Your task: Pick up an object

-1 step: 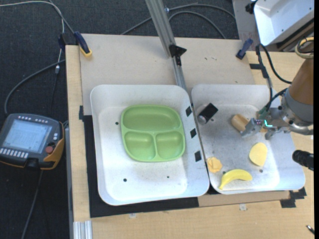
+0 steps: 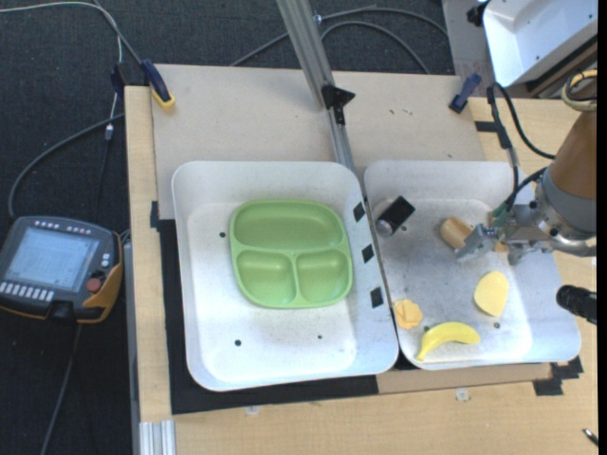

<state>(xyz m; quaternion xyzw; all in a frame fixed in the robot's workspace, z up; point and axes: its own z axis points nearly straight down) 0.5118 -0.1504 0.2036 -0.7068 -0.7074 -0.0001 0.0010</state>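
Note:
In the right bin (image 2: 531, 344) lie a tan wooden block (image 2: 454, 231), a flat yellow oval piece (image 2: 491, 294), a yellow banana (image 2: 448, 337), a small orange piece (image 2: 408, 313) and a black and grey cylinder (image 2: 392, 214). My gripper (image 2: 482, 240) hangs low over the right bin, reaching in from the right. Its tip sits just right of the tan block, close to it or touching it. The yellow oval lies just below the gripper.
A green divided plate (image 2: 289, 253) sits in the left bin (image 2: 204, 349). A metal post (image 2: 313, 45) slants down to the seam between the bins. The grey and orange arm (image 2: 574, 173) covers the right bin's right side. A teach pendant (image 2: 57, 268) lies off the bench at left.

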